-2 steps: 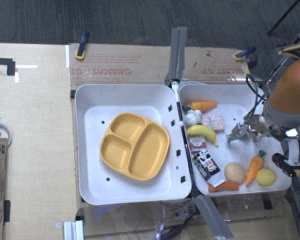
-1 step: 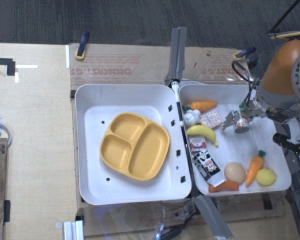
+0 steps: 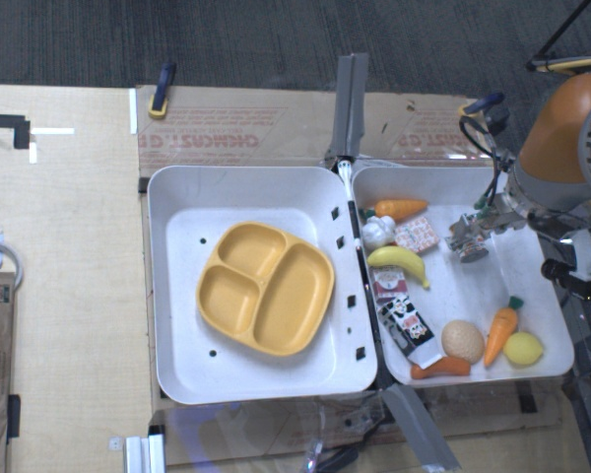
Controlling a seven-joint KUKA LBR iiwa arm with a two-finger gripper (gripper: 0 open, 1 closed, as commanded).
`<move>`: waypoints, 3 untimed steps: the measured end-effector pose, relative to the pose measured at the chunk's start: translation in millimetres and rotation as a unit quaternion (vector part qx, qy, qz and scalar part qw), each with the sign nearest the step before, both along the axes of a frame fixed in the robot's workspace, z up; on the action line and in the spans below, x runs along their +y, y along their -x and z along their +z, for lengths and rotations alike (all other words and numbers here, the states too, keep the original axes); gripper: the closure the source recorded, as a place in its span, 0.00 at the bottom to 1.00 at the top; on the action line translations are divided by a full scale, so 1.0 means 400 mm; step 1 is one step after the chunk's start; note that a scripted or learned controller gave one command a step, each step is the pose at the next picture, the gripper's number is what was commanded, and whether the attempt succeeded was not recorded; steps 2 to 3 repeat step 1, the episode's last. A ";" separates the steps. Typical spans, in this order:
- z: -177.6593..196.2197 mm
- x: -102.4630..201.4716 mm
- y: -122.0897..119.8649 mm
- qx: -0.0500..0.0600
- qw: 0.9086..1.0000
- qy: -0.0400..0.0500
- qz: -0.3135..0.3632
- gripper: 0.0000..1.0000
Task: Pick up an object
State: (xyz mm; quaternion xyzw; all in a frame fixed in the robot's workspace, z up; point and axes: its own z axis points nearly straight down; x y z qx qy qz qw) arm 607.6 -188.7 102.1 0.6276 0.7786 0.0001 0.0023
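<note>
gripper (image 3: 469, 236) low over right bin (image 3: 547, 264), near far right corner, above bare floor; small and blurred. arm cut off by right edge. banana (image 3: 398, 261), carrot (image 3: 401, 208), egg (image 3: 462, 340), lemon (image 3: 523, 348) lie along left and near edges. yellow divided plate (image 3: 265, 287) centred in left bin (image 3: 167, 264).

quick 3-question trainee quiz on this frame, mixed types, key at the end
1. True or false: the yellow plate lies in the left bin.
2. What lies closest to the end effector? A) lemon B) banana C) egg
3. How many compartments does the plate have?

Key:
1. True; the food items share the right bin.
2. B. The banana lies to the end effector's left in the camera view; lemon and egg sit near that bin's front edge.
3. Three.
</note>
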 end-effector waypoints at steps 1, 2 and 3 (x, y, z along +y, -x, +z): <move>0.334 0.186 -0.008 0.002 0.998 -0.001 -0.055 1.00; 0.334 0.186 -0.008 0.002 0.998 -0.001 -0.055 1.00; 0.334 0.186 -0.008 0.002 0.998 -0.001 -0.055 1.00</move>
